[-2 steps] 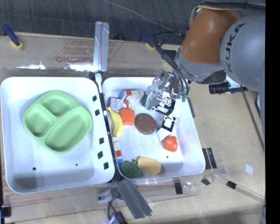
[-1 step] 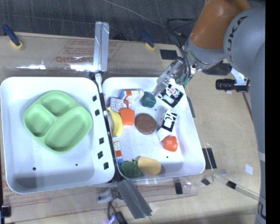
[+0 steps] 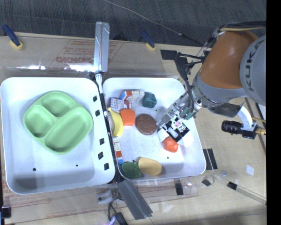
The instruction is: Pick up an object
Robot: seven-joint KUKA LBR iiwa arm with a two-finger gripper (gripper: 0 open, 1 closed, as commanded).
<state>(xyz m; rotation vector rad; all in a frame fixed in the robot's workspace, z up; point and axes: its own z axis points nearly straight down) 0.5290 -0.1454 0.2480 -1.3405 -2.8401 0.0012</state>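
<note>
My gripper (image 3: 173, 116) hangs low over the right side of the right bin (image 3: 193, 153), reaching in from the right. Just below it lies a black packet with white marks (image 3: 177, 129), touching or nearly touching the gripper's tip. A red-orange piece (image 3: 171, 145) sits below the packet. Left of the gripper lies a brown round disc (image 3: 146, 124). A teal lump (image 3: 150, 100) sits farther back. Nothing can be seen between the fingers from this angle.
Also in the right bin are an orange block (image 3: 127, 117), a banana (image 3: 115, 122), a small carton (image 3: 131, 96), a yellow oval (image 3: 150, 166) and a green piece (image 3: 131, 170). The left bin (image 3: 18, 172) holds a green divided plate (image 3: 58, 121).
</note>
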